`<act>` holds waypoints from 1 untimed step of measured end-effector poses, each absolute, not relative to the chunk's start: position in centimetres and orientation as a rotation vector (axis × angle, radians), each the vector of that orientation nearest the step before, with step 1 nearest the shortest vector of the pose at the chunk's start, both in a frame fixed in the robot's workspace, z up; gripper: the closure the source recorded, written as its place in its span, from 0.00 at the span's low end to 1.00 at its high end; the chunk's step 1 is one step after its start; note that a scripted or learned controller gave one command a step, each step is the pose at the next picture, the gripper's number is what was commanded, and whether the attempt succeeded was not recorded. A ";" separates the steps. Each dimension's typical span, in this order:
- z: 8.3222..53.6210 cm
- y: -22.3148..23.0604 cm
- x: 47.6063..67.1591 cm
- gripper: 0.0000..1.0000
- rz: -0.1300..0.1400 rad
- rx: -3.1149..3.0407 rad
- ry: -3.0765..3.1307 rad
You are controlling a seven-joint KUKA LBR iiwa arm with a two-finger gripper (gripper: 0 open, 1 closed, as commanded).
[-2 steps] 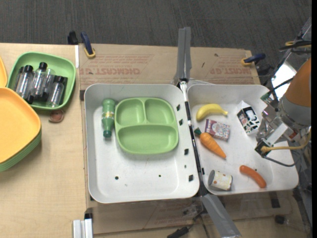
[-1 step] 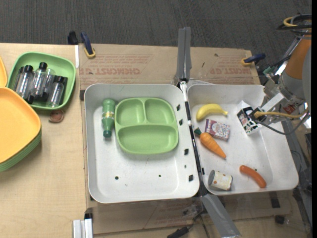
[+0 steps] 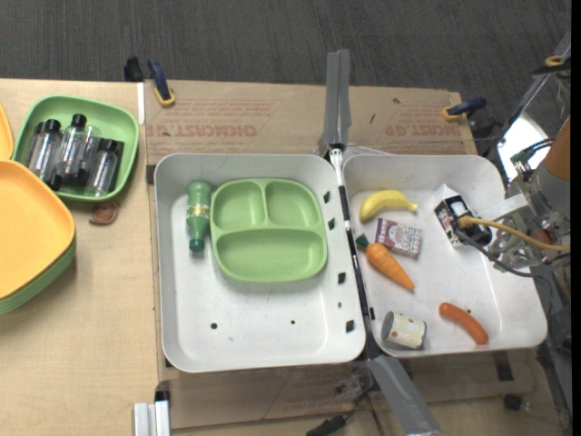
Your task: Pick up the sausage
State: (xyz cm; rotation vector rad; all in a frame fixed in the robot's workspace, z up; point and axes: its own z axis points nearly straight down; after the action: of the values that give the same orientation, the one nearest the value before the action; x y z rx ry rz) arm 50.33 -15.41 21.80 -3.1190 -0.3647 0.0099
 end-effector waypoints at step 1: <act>24.5 -14.3 57.6 1.00 0.009 -3.123 -0.351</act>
State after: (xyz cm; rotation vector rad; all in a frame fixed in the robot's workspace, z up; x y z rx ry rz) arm 57.59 -14.32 24.48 -3.1227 -0.3506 0.0092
